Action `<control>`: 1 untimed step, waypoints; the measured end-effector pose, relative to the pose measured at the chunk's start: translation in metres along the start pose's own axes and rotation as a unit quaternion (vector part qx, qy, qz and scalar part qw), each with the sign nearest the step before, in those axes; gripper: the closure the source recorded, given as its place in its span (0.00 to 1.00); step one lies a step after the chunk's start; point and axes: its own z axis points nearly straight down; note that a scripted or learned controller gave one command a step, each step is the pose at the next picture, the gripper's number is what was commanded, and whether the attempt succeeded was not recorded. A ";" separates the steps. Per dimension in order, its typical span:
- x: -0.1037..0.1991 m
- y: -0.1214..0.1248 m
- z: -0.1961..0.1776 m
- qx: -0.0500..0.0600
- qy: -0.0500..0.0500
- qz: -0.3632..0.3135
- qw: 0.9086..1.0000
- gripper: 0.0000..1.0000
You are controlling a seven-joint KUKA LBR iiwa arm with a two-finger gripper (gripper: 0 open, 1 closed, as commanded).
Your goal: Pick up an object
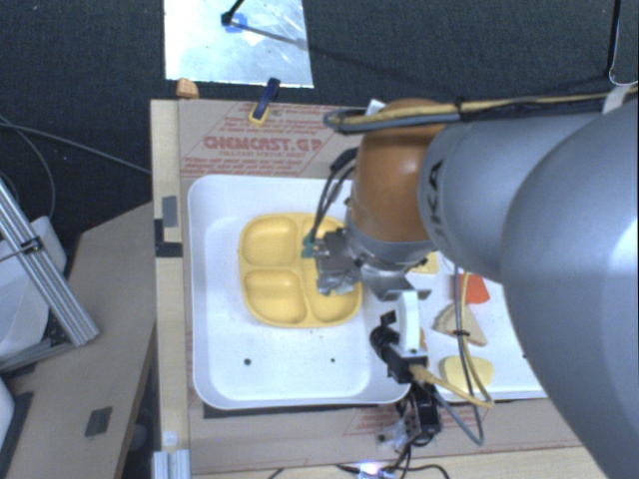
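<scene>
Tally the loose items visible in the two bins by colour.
Yellow: 2, the divided tray in the left bin and a rounded piece in the right bin
Orange: 1, piece
Tan: 1, wedge
Total: 4; the arm hides part of the right bin.

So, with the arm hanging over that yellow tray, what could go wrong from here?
1. The yellow divided tray is wide and shallow, so the claw at its right edge might slip off the thin rim.
2. The arm hides much of the right bin; small pieces there, like the orange one, could get bumped.
3. Loose cables dangle near the bins and could snag.
</scene>
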 end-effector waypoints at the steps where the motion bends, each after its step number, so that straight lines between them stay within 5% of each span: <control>1: -0.024 -0.027 0.001 0.001 -0.002 0.006 1.000 1.00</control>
